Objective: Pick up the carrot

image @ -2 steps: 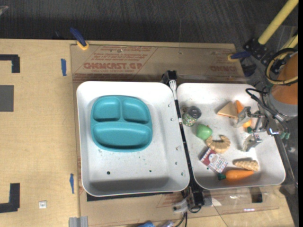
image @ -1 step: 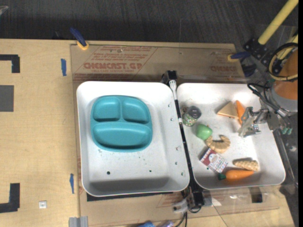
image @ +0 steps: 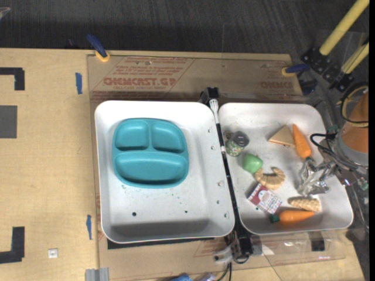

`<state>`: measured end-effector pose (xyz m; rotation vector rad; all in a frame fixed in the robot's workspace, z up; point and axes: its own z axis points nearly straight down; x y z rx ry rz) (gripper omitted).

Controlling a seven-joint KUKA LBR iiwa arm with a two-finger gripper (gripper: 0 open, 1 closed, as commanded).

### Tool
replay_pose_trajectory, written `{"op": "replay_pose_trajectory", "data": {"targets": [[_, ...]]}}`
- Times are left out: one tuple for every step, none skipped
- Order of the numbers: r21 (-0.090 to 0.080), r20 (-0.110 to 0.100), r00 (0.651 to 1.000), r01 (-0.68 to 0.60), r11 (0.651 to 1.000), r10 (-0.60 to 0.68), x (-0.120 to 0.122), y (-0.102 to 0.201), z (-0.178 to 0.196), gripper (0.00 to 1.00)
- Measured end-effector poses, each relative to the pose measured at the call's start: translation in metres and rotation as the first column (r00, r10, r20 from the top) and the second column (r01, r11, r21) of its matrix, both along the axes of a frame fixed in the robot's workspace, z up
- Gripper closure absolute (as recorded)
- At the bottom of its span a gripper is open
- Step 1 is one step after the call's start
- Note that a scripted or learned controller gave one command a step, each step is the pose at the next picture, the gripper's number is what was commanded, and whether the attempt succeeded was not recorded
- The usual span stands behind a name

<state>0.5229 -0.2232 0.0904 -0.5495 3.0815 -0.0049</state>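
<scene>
Two orange carrot-like pieces lie in the right bin (image: 334, 122). One carrot (image: 296, 216) with a dark green stub lies flat along the front wall. The other orange carrot piece (image: 302, 142) lies near the right wall, next to a tan wedge (image: 282, 135). My gripper (image: 313, 178) hangs low over the right side of this bin, between the two orange pieces and just above a tan ridged piece (image: 304, 204). I see nothing orange in it. The arm's orange band (image: 357, 136) is at the right edge.
The right bin also holds a small can (image: 236, 142), a green lump (image: 252, 163), a curled tan pastry (image: 270, 177) and a red-and-white packet (image: 265, 199). The left bin (image: 111, 215) bears a teal divided plate (image: 151, 152). A black divider (image: 224, 157) separates the bins.
</scene>
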Motion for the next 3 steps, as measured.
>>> {"op": "replay_pose_trajectory", "data": {"targets": [[0.000, -0.001, 1.000, -0.001, 1.000, 0.001, 0.000, 0.000, -0.001, 0.00], [-0.002, 0.012, 1.000, -0.001, 1.000, 0.001, 0.004, 0.001, 0.012, 1.00], [-0.001, 0.011, 1.000, -0.001, 1.000, 0.001, 0.004, 0.002, 0.012, 0.00]]}}
